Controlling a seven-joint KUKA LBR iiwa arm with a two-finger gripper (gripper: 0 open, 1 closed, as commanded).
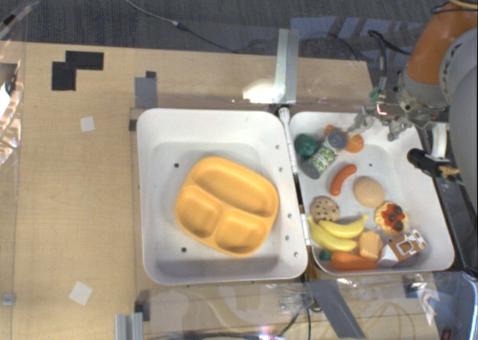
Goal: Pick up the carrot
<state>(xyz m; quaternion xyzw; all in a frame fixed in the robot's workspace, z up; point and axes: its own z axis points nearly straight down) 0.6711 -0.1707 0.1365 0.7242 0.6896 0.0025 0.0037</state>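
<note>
The carrot (353, 261) — smooth, tapered, orange — lies along the near wall of the right bin (441, 238), just beside a glossy banana (337, 228). The gripper (379, 110) hangs over the far rim — whether it is parted or closed I cannot tell.

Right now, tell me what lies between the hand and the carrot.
In the camera view, the sausage, bun and bananas lie between the hand and the carrot.

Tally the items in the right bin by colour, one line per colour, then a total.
Orange: 3, a long carrot, a small orange ball, a sausage
Green: 2, a broccoli piece, a labelled can
Yellow: 1, a banana bunch
Tan or brown: 3, a bread roll, a cookie, a bread cube
Mixed or other: 3
Total: 12
</note>
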